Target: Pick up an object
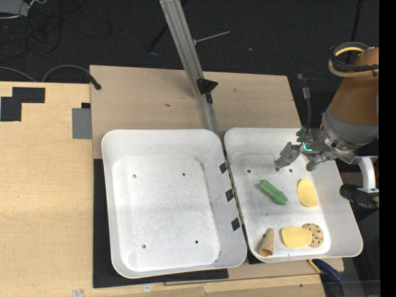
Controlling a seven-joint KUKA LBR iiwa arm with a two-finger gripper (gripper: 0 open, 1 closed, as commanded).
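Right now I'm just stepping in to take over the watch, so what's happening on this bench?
The arm's end effector hovers over the right bin, fingers spread, with nothing between them. Below it lie a green piece, a yellow oval piece, a flatter yellow piece, a speckled cookie and a small cone. Nothing is picked up yet.

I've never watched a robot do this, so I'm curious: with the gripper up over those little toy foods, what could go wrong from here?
1. The gripper hovers above the right bin, not over any item; coming straight down, it would probably close on nothing.
2. The cookie touches a yellow piece, so a grab there might catch both or push one aside.
3. The green pickle lies at a slant and could slip out.
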